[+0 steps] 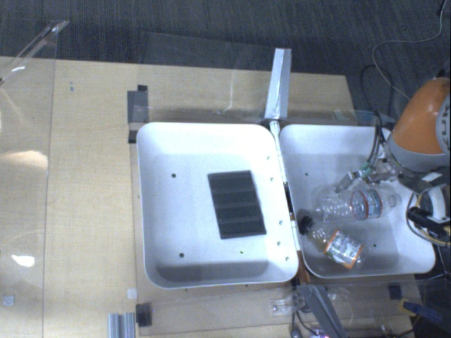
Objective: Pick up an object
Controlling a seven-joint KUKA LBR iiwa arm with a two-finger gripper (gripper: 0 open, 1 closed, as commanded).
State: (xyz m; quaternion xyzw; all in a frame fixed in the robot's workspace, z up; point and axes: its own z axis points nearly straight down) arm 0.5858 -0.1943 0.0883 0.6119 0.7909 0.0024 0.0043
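At the right bin's upper right, the jaws (371, 169) hang low over the clutter, reached in from the right under the orange-banded arm (423, 125). Their opening cannot be told; the tips merge with clear plastic and glare. Nothing can be confirmed between them.

Just beside and below the jaws lies a clear plastic bottle (350, 205) on its side, with a bluish label band near one end. Whether the jaws touch it cannot be told. Nearer the bin's front lies a small crumpled packet (342, 248) with orange edging, apart from the bottle. A small dark piece (304, 223) sits against the bin's left wall.

The right bin (416, 259) stands touching the left bin (158, 189) on the wooden surface (77, 189). A dark ribbed pad (237, 203) lies flat near the middle of the left bin, well apart from the arm.

Progress, as judged: approach made, the bottle being the likely target; no grasp evident, no lift. Closing and raising remain.

Writing: none legible on bottle label or packet; too small and blurred.
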